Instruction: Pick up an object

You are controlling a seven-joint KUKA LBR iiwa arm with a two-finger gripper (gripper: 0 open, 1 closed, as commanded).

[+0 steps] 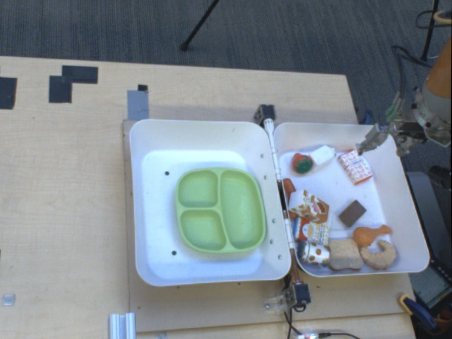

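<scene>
**Claw at the right bin's far corner, nothing picked yet**

The claw (385,138) hangs over the far right corner of the right bin (417,249), its two thin fingers slightly spread, with nothing between them. The nearest thing to it is a small red-and-white packet (355,167), lying flat just beside the fingertips, toward the bin's middle. That is the likeliest target.

To do this well, I judge the claw should come straight down over the packet with the fingers set across its narrow side, since a flat packet gives little to pinch and may slide. The bin wall is close behind the claw, so a finger could catch the rim on the way down.

Farther in lie a strawberry (303,163) touching a white block (322,155); both are taller and would be easier to take. A brown block (352,212) sits alone in the middle. Along the near edge, a printed pouch (310,214), a can (317,253), a bread slice (344,254), an orange toy (369,234) and a tan ring (381,256) crowd together, leaving little room for fingers.

The left bin (152,143) holds a green tray (219,211), well apart from the claw.
</scene>
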